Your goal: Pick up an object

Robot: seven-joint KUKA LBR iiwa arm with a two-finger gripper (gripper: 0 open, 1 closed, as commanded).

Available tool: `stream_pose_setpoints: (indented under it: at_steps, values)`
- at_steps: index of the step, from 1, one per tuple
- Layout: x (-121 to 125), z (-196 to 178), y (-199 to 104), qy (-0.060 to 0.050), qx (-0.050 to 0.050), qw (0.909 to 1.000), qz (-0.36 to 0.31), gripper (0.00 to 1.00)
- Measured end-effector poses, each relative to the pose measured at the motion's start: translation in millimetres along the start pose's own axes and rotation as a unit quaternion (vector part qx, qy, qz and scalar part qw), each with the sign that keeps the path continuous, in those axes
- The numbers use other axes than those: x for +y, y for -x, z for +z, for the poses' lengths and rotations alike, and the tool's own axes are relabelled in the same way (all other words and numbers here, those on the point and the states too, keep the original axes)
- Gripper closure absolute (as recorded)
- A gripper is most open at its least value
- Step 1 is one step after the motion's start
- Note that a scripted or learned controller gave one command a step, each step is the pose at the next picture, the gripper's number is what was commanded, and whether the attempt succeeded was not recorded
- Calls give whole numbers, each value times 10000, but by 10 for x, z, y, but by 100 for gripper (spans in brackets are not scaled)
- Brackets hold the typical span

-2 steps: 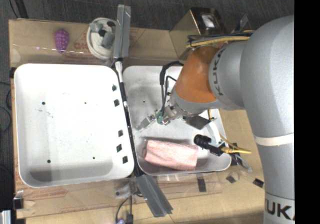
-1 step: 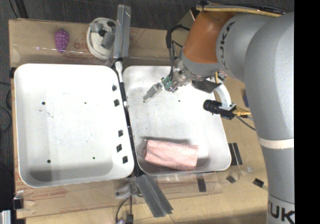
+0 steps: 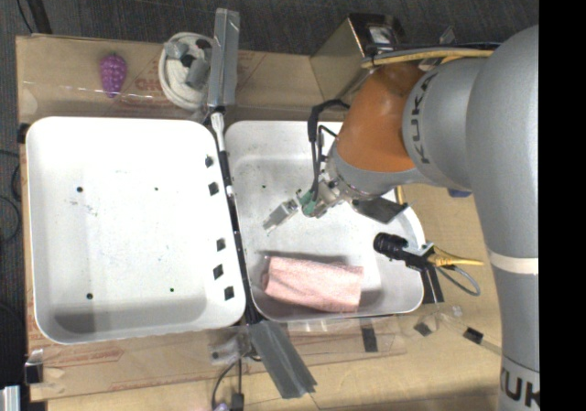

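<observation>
A pink folded cloth (image 3: 313,282) lies flat in the right bin (image 3: 275,148), against its near wall. My gripper (image 3: 278,215) hangs over the middle of that bin, pointing left, a short way behind the cloth and apart from it. Nothing shows at its tip. The grey arm with its orange band (image 3: 380,125) comes in from the right and covers the bin's far right part.
The left bin (image 3: 119,226) stands beside the right one, with a black-clipped rim (image 3: 222,217) between them. Behind the bins, on the cardboard, sit a small purple object (image 3: 113,73) and a white ring-shaped thing (image 3: 186,69). A grey bar (image 3: 222,57) stands at the back.
</observation>
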State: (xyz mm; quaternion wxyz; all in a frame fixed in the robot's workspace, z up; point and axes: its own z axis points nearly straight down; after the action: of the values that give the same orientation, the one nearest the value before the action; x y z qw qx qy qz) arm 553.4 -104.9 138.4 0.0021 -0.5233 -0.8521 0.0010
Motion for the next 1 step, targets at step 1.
stream_pose_setpoints:
  at_steps: [1]
  values:
    - [0,0,1,0,0,10000,1,0]
